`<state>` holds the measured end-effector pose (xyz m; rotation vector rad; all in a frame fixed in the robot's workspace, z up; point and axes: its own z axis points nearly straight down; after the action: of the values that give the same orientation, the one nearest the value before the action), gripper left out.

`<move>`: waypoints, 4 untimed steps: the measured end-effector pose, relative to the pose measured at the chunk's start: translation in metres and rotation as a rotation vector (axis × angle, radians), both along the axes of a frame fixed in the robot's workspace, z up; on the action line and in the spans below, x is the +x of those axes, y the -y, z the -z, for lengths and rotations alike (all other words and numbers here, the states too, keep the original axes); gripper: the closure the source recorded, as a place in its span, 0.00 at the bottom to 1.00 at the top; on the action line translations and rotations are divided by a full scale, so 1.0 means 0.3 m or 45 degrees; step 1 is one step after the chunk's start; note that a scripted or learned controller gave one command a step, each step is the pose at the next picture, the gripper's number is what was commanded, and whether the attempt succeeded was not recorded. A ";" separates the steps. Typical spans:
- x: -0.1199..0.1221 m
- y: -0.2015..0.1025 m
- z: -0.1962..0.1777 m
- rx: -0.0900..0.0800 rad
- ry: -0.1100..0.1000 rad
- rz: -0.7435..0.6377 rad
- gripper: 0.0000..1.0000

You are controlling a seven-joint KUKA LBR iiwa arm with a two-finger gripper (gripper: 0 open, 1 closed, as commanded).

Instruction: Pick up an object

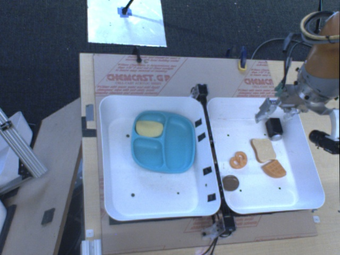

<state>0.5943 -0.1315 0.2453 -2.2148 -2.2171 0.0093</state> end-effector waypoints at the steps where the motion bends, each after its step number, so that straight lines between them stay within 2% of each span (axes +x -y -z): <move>1: 0.007 -0.001 -0.021 -0.002 0.014 -0.003 0.00; 3: -0.025 -0.008 0.372 -0.001 0.008 0.000 0.00; 4: -0.019 -0.008 0.535 -0.003 0.017 0.000 0.00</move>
<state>0.5885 -0.1291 0.0848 -2.2230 -2.2253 -0.0028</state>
